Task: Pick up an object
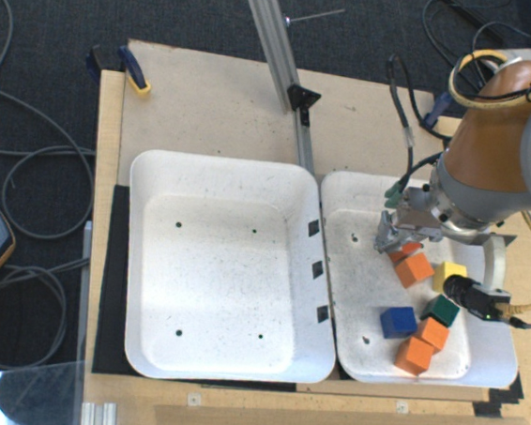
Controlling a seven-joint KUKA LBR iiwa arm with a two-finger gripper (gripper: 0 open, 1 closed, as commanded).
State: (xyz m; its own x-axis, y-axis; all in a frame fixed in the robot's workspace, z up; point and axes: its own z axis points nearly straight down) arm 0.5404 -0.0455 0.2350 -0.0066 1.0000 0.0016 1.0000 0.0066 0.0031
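Observation:
My gripper (395, 237) hangs low over the upper middle of the right bin (351, 339), under the orange-banded wrist. Directly beneath it and touching its lower right side lies an orange block (414, 268), with a reddish edge tucked under the gripper. To the right of that block sits a yellow block (450, 272). Further toward the front are a green block (443, 310), a blue block (398, 322) and two more orange blocks (432, 333) (413, 356).
The left bin (155, 186) sits beside the right one, their rims meeting at the middle. A slanted metal rail (282, 58) crosses the bench behind the bins. Cables trail at the right, near the arm.

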